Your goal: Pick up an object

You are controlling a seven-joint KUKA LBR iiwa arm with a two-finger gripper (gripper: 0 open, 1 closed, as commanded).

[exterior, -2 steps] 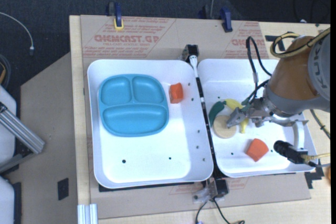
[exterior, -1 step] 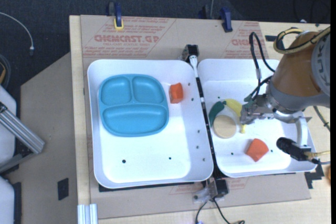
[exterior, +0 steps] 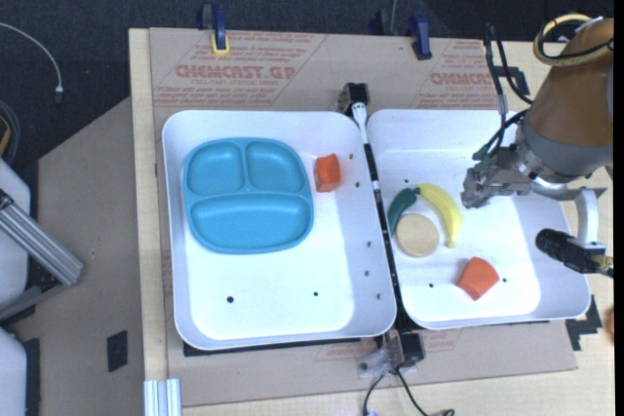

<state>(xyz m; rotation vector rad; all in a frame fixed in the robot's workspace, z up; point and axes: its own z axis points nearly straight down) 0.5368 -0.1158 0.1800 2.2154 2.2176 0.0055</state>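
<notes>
1. Bins sit side by side on the surface [exterior: 146, 209]: a left bin [exterior: 283, 312] and a right bin [exterior: 517, 302], both shallow and white, their inner rims touching along the middle.
2. Left bin holds a blue divided plate [exterior: 249, 193] with three compartments, lying flat toward the bin's far left part, and a small orange block [exterior: 328, 171] just beside the plate's right edge, apart from it.
3. Right bin holds a cluster near its left side: a yellow banana [exterior: 444, 211], a green pepper-like piece [exterior: 401, 206] and a round tan disc [exterior: 418, 234]. The banana and the green piece both touch or overlap the disc's upper edge.
4. A second orange-red block [exterior: 478, 278] lies alone toward the near edge of the right bin, apart from the cluster.
5. Arm [exterior: 575, 112] reaches in from the right, and its gripper [exterior: 485, 185] hangs over the right bin, just right of the banana.
6. Fingers are too small and dark to read, so I cannot tell how far apart they stand; nothing is seen between them.
</notes>
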